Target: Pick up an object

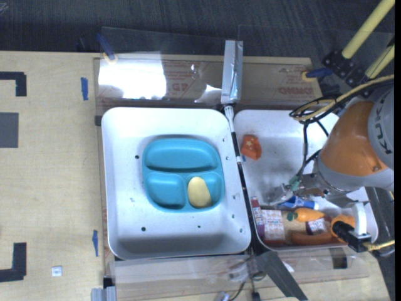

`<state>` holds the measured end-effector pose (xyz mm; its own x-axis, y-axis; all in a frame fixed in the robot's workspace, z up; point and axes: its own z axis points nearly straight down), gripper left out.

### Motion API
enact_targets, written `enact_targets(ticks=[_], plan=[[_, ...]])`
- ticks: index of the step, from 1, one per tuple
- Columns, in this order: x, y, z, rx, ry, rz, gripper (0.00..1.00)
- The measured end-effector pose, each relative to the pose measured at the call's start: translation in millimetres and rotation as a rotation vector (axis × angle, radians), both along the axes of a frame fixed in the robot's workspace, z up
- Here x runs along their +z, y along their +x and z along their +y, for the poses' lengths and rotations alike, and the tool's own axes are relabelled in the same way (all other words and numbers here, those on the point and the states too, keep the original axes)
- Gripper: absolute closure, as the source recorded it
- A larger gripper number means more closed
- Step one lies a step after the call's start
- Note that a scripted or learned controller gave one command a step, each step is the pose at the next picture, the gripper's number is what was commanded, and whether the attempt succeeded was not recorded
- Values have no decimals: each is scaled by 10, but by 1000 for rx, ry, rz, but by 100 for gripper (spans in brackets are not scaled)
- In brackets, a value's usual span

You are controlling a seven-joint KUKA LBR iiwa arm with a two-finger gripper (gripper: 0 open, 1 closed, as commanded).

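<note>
Your end effector (294, 187) hovers low in the right white plastic bin (276, 127); I cannot tell its grip state. Go for the isolated orange rounded toy (250, 146) at its 10 o'clock, descending vertically, clear of the clutter.

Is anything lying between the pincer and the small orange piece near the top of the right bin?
Nothing visible does. The pincer hangs over the clutter at the bin's lower end; bare white floor separates it from the orange piece.
</note>
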<state>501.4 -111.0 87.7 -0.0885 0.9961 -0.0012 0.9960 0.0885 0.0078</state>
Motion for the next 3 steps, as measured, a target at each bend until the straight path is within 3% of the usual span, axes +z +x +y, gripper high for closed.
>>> enact_targets(ticks=[1,2,3], plan=[[102,13,1,-1,-1,-4,100],[-1,-156,140,-453,3,-1,100],[998,433,700,-371,6,2,100]])
